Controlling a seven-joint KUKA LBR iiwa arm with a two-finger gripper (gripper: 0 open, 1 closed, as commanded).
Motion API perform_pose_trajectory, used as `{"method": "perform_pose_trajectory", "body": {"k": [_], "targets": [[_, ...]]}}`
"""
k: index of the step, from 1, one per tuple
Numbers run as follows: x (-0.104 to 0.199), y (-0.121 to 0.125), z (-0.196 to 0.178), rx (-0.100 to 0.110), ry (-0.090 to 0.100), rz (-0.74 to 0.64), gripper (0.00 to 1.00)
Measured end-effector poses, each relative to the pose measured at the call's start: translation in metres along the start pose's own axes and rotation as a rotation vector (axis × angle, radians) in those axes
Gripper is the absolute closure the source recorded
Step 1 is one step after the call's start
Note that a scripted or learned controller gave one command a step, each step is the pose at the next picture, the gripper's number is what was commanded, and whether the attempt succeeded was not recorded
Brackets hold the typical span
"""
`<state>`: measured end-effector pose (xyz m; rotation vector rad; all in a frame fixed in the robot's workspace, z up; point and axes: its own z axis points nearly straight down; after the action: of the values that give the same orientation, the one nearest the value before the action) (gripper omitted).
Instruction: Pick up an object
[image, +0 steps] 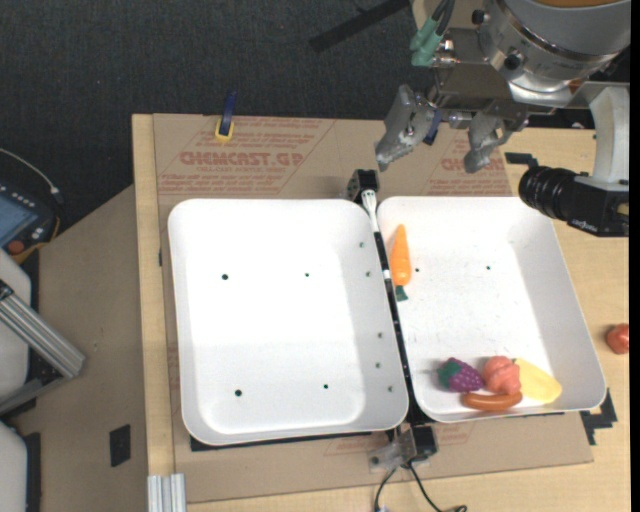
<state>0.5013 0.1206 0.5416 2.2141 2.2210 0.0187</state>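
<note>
While our gripper (437, 142) hung wide open and empty beyond the far rim of the right bin (560, 270), the carrot (400, 253) lay against that bin's left wall; we judged a finger could strike the wall.

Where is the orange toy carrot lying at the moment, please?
The orange toy carrot lies in the right white bin, against its left wall beside the divide between the bins, well apart from the toy fruit cluster at that bin's near edge.
</note>
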Motion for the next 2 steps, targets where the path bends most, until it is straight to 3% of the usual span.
{"method": "perform_pose_trajectory", "body": {"k": [1,2], "targets": [[-0.009,-0.027,0.177,0.032,-0.009,0.006,0.00],[-0.009,-0.023,0.157,0.009,-0.004,0.004,1.00]]}}
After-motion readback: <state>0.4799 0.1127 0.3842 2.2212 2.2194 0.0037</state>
